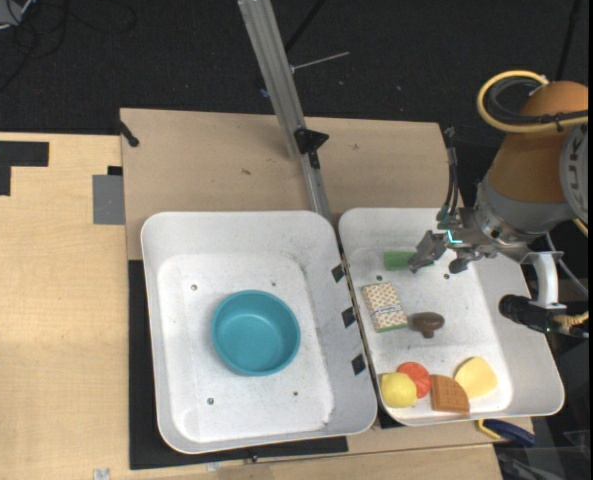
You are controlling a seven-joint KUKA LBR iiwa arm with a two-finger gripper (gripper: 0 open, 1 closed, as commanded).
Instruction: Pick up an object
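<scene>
While the arm reaches in from three o'clock, its end effector point(442, 252) hangs low over the right bin point(536, 368), fingers parted and gripping nothing. A green block point(397, 259), the likeliest target, lies just beside the fingertips at nine o'clock, seemingly not between them. Toy food point(438, 384) sits crowded at six o'clock, probably awkward to grasp.

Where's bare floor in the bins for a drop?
Left bin: bare all round the teal bowl. Right bin: bare patch between the box, brown piece and right wall. Crowded along its near edge, and by the gripper up top.
</scene>
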